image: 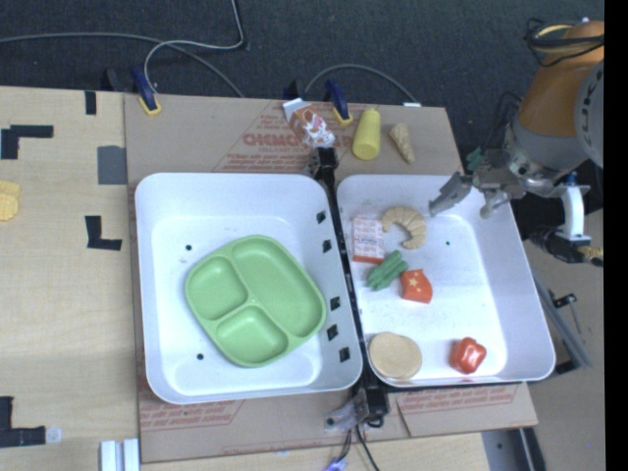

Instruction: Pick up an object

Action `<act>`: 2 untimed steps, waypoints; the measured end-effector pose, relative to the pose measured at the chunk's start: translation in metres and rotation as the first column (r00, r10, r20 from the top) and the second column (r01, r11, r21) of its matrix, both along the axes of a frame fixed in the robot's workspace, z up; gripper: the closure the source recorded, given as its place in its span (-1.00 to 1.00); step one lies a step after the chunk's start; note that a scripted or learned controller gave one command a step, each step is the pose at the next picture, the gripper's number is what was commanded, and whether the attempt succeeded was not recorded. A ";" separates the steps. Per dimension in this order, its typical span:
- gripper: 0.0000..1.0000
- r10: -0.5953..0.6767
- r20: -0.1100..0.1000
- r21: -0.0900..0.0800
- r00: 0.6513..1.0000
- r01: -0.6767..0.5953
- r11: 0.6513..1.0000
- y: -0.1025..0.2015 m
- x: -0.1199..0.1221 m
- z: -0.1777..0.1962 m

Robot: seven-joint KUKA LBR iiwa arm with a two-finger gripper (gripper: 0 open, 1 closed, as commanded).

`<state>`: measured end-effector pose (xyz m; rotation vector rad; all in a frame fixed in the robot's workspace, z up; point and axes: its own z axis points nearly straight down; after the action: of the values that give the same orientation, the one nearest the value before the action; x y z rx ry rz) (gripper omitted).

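Observation:
The right bin [520, 292] holds a tan croissant [404, 224], a red and white packet [367, 238], a green pod [387, 269], a red tomato piece [416, 286], a round bun [394, 355] and a red pepper [468, 354]. My gripper [465, 202] hangs over the bin's far right corner, just right of the croissant. It is open, its two fingers spread apart, with nothing between them.
The left bin [157, 263] holds a green divided plate [255, 299]. Behind the bins on the cardboard lie a yellow bottle [366, 133], a tan cone [401, 141] and a small packet [309, 121]. Cables run along the bench's back.

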<state>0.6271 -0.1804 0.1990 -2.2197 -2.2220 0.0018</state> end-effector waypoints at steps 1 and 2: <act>-1.00 0.001 -0.001 0.001 1.000 -0.001 1.000 0.075 -0.028 -0.099; -1.00 0.001 0.004 -0.001 1.000 -0.001 1.000 0.072 0.031 -0.113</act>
<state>0.6584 -0.1081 0.0857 -2.2210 -2.2258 -0.0024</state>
